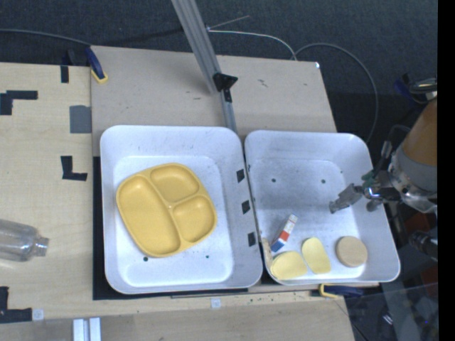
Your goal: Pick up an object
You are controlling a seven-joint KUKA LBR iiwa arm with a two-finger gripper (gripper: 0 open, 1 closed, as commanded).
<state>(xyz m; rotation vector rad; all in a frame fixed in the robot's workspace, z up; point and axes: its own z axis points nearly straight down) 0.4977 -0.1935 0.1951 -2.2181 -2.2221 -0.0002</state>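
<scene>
Nothing picked yet; candidates sit along right bin (320, 144) near edge: tan disc (351, 251), two yellow pieces (316, 255), small tube (284, 233); I'd go for the disc, drop straight down, straddle it; my gripper (348, 198) hovers above it, reaching in from bin's right wall; finger state: cannot tell.

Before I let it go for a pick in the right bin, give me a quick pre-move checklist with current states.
1. End effector above right bin, not touching objects: ok.
2. Nothing held between its fingers: ok.
3. Targets in reach: tan disc, two yellow pieces, small tube clustered at the near edge: ok.
4. Yellow pieces spaced for a clean grasp: not ok, they touch.
5. Finger opening: cannot tell.
</scene>
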